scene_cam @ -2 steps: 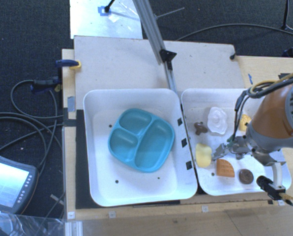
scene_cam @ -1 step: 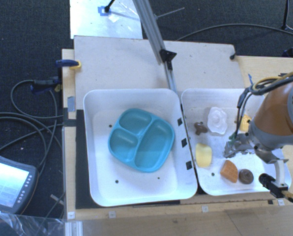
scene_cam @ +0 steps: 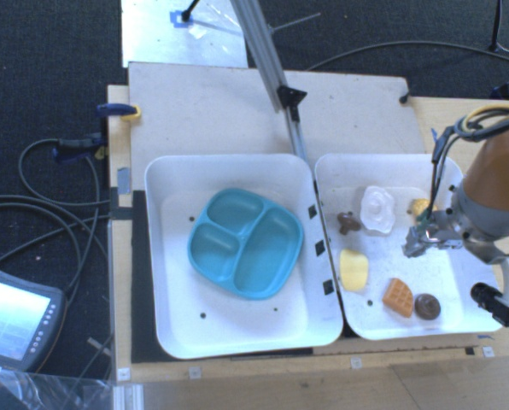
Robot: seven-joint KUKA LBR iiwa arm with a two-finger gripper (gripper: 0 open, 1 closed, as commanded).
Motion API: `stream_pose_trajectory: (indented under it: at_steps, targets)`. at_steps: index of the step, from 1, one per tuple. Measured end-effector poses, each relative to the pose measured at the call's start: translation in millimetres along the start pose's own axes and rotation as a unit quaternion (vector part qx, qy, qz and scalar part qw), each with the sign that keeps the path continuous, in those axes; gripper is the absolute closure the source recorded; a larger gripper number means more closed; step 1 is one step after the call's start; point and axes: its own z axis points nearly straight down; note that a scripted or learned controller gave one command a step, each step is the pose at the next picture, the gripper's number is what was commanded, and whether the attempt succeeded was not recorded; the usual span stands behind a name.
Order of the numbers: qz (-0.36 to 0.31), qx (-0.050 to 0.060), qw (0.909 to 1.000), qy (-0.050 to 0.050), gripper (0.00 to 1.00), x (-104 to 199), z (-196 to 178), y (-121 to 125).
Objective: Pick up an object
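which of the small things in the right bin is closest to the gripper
The clear crumpled plastic piece, just left of the gripper; the others lie farther off.

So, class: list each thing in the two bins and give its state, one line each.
Blue divided plate: flat in left bin, compartments bare.
Clear lump: loose in right bin.
Brown figure: loose.
Yellow piece: flat, loose.
Waffle: flat, loose.
Brown round: beside waffle.
Gripper: low over right bin.

The arm [scene_cam: 494, 178] reaches in from the right edge, its orange band showing above the grey wrist. The gripper [scene_cam: 417, 243] points down and leftward, low, with cables looping over the wrist.
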Motion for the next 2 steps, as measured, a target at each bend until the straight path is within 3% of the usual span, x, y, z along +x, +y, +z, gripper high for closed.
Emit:
stream_pose_trajectory:
  at_steps: [2]
  targets:
    - [0.0,-0.001,1.0,0.0,1.0,1.4,-109.2,3.4]
